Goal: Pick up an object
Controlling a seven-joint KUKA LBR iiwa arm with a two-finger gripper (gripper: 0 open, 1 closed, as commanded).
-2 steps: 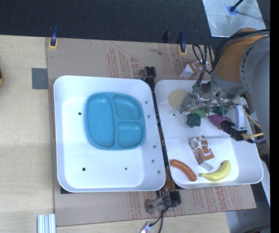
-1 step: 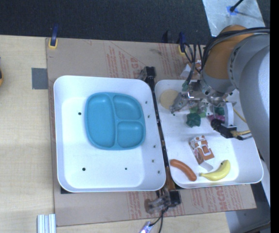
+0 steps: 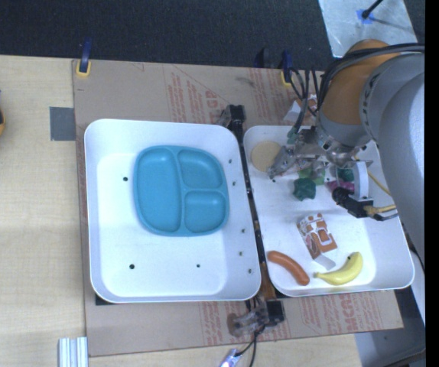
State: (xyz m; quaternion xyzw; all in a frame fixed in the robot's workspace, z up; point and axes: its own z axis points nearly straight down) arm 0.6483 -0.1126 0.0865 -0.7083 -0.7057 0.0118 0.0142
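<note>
The gripper (image 3: 302, 164) hangs low over the back of the right bin (image 3: 388, 262), under the grey arm with its orange band. Just below it lies a small dark green object (image 3: 305, 188); whether they touch is unclear. A tan round piece (image 3: 263, 157) sits to its left in the back left corner. Nearer the front lie a brown and white packet (image 3: 317, 235), a reddish sausage (image 3: 288, 267) and a yellow banana (image 3: 341, 271).
The left bin (image 3: 112, 228) holds a blue divided plate (image 3: 180, 189). A teal and pink item (image 3: 346, 177) lies by the right bin's back right, partly under the arm. Black cables trail behind the arm. Brown cardboard lies under both bins.
</note>
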